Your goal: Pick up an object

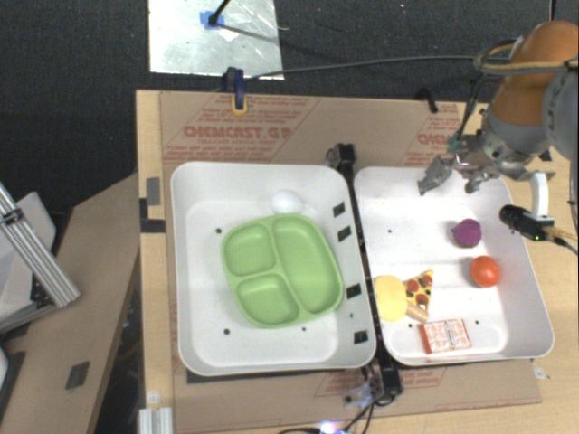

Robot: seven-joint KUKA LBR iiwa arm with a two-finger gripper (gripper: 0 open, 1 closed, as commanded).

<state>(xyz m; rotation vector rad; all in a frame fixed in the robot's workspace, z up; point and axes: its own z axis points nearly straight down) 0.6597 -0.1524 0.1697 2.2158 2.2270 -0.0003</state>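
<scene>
bench in brown board, two white bins side by side on it. left bin holds a green tray with three compartments, tilted a bit, sitting around the bin's centre. small white lump at the tray's 12 o'clock, just touching its rim or nearly, hard to say.

right bin holds the small stuff. arm comes in from 2 o'clock, grey with orange band, wrist hanging over the bin's far edge. gripper sits at the bin's 12 o'clock, over the bare floor near the back wall, two fingers spread apart with nothing between them, so open and empty.

objects all lie in the near half of the right bin, well apart from the gripper: red and white box at 6 o'clock by the front wall; yellow round piece at 8 o'clock close to the left wall; pizza slice touching its right side; orange ball at 4 o'clock; purple ball at 2 o'clock, just above the orange one, nearest to the gripper but not touching it.

shiny sheet lies beyond the bench at 11 o'clock.
</scene>
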